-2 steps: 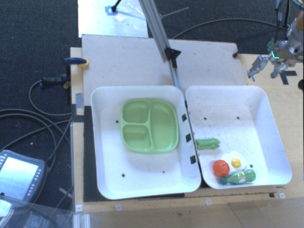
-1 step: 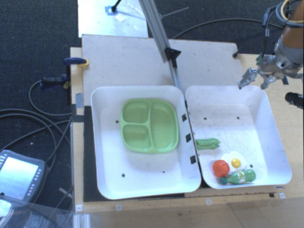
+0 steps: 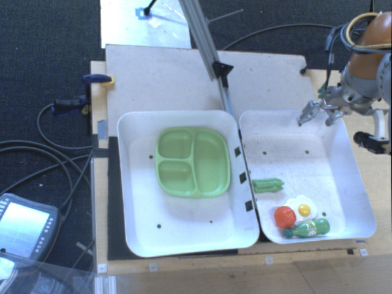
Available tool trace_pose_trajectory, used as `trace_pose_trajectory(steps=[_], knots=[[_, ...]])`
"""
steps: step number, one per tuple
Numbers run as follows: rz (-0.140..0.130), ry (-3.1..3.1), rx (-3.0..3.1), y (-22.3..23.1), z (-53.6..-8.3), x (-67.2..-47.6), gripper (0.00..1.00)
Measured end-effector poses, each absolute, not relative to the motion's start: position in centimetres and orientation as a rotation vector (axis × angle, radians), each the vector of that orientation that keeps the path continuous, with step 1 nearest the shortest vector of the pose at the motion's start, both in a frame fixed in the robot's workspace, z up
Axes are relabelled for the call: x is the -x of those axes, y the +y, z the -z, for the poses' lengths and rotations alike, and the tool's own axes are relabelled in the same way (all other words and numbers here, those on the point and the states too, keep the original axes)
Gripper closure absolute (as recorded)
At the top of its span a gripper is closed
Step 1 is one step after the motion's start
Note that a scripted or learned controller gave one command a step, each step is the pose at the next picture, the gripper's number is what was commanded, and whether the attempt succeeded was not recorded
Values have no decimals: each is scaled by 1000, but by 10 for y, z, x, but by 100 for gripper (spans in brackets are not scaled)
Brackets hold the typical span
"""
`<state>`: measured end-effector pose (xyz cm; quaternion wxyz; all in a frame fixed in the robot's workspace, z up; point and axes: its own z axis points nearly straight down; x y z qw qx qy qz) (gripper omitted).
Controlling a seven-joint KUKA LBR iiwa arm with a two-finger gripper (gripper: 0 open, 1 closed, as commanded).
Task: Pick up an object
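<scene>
Green, red and yellow toys, a bean pod [image 3: 267,185], tomato [image 3: 284,216], fried egg [image 3: 302,208] and bottle [image 3: 308,228], lie well apart from the pincer [image 3: 318,113], which hangs open and empty over the right bin's [image 3: 343,141] far edge, probably because no object is chosen yet.

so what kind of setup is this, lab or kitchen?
Likely a robot lab bench: two white bins taped to a board, loose cables on carpet, a teach pendant, toy food like the tomato.
</scene>
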<state>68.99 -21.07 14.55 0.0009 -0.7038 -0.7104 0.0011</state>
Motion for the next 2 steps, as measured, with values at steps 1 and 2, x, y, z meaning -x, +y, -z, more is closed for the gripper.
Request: trace_pose_trajectory(steps=[1,2], knots=[[-6,-2224,2206,-210,-100,-691,0],[-3,-2230,2207,-210,-112,-692,100]])
